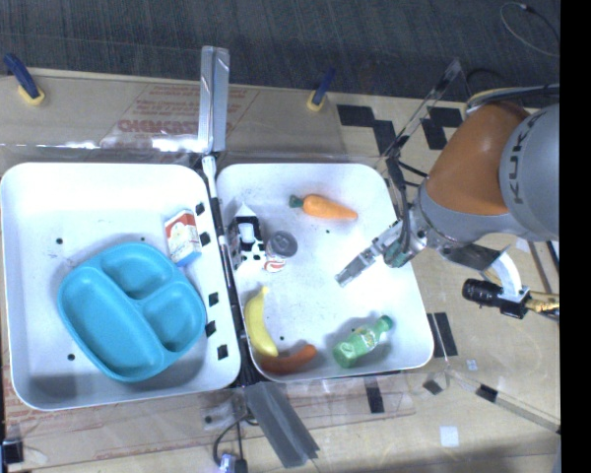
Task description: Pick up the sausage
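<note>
Camera view showed the tool (360, 264) hanging above the right bin (406, 294); whether released or clenched, I cannot tell. The sausage (288, 360) lay beside the banana (259, 325).

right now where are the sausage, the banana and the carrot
sausage (289, 360), camera view, middle of its length
banana (259, 327), camera view, middle of its curve
carrot (330, 208), camera view, orange body
</note>
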`<action>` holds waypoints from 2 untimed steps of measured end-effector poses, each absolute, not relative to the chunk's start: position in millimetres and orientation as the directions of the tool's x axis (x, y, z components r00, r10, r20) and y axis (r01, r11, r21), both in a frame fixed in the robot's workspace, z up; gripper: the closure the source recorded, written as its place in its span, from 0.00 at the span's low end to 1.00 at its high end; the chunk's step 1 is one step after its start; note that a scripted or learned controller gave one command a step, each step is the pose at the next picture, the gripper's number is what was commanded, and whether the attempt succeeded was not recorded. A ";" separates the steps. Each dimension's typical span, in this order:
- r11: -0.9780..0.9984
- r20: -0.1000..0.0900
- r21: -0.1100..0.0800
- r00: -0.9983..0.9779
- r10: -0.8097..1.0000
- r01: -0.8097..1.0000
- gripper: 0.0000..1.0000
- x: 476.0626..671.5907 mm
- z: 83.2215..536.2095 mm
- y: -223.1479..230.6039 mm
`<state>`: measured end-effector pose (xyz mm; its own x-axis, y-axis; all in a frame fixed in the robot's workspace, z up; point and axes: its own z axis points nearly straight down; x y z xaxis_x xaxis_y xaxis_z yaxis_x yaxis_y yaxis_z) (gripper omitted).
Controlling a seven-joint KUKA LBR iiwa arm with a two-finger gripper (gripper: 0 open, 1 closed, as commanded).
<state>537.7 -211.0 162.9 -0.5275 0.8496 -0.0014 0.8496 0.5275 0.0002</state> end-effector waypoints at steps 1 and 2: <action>0.633 -0.008 0.002 -0.633 0.774 0.774 0.00 478.5 95.0 -109.1; 0.654 -0.001 0.000 -0.654 0.756 0.756 0.00 549.7 114.5 -188.4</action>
<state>549.7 -188.4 114.5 -0.6542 0.7564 -0.0012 0.7564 0.6542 0.0002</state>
